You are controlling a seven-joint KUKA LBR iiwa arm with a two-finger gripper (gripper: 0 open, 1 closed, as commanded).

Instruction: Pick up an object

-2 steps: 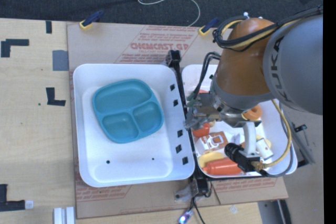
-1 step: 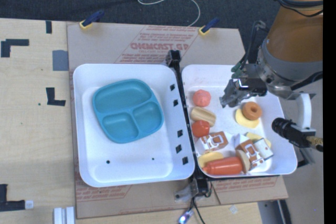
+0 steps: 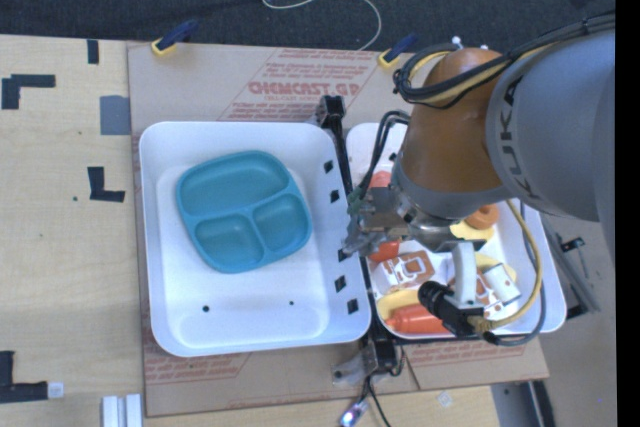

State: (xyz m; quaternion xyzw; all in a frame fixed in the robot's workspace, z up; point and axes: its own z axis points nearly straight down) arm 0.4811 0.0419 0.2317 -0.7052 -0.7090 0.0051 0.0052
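Since the arm (image 3: 500, 135) hangs low over the right bin (image 3: 548, 315), most of the pile is hidden; I can't tell the gripper's (image 3: 385, 225) state. Pickable items sit there: an orange-red carrot-like piece (image 3: 418, 320), a yellow piece (image 3: 400, 299), a printed pack (image 3: 405, 268). They look like light, stiff, slick plastic toys; best grabbed across the narrow middle. The left bin (image 3: 160, 245) holds 1 blue divided plate (image 3: 243, 210).

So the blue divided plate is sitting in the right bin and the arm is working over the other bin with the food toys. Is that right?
Not quite. The camera view shows the blue divided plate in the left bin, not the right one. The arm is over the right bin, where the food toys lie, as you said.
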